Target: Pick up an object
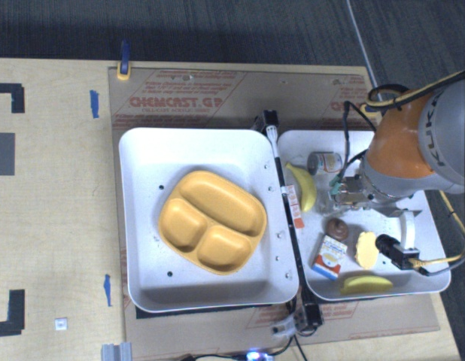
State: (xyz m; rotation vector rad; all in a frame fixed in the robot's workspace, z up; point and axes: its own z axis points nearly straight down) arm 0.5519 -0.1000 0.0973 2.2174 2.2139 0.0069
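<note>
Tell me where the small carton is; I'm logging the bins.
The small carton lies in the right bin, near its front-left corner, just left of a pale yellow piece.

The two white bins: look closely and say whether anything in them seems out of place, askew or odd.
The yellow divided tray in the left bin lies upside down and skewed to the bin's sides. In the right bin, the small carton lies tilted among two bananas. Nothing looks spilled or damaged.

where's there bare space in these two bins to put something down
Left bin: bare white floor rings the yellow tray, widest along its top and left walls. Right bin: crowded under the arm with bananas, can and carton.
</note>
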